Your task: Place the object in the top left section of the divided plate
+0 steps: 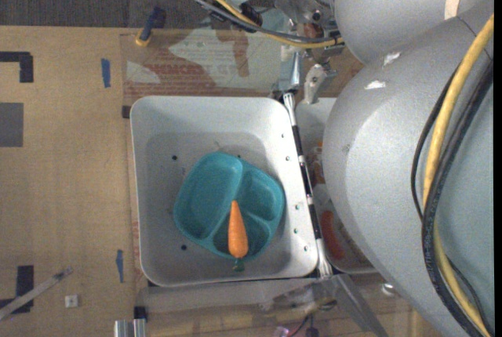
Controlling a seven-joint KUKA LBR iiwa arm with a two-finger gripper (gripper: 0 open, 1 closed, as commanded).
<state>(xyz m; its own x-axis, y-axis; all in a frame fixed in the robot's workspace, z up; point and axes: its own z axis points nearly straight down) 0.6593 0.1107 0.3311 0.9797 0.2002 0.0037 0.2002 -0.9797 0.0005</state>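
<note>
Carrot (237, 230) lying on the teal divided plate (205, 198) in the left bin (149, 171).

Leftmost sits the plate, its big compartment to the left and two smaller ones to the right. The carrot rests along the ridge near the plate's lower edge, long axis running up and down the view, green stub at the bottom. Further right, the grey arm (408, 147) covers the right bin (310, 112). The gripper's state cannot be told from here. Judging by the arm, any approach comes from the carrot's right and above.
</note>
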